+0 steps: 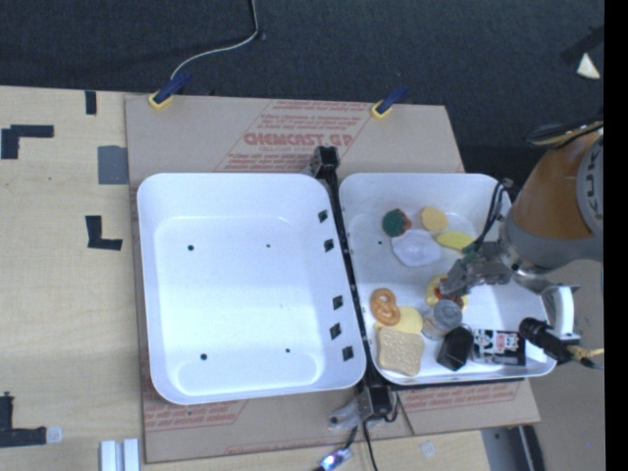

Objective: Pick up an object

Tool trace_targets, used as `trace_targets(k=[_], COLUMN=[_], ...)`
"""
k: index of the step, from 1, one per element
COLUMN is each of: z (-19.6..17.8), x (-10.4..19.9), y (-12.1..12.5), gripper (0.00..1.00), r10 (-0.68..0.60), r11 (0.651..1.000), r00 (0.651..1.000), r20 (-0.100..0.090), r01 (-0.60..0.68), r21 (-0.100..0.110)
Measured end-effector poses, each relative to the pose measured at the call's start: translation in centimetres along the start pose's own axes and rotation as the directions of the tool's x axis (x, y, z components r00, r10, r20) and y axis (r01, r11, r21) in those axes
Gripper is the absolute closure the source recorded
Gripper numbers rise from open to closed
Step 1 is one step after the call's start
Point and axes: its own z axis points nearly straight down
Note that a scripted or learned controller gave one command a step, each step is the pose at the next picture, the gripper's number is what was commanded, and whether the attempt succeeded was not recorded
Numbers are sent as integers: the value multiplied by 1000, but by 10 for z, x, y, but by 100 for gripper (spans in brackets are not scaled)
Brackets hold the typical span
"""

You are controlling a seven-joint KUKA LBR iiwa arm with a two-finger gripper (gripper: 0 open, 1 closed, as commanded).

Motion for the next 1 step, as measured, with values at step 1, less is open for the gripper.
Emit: trace_targets(k=[1], z=[-329], x=[54], y=[15], gripper=[100], r10=[-4], r11=[1000], r00=[1000], r20=[6], r01=[4], r21=[-20])
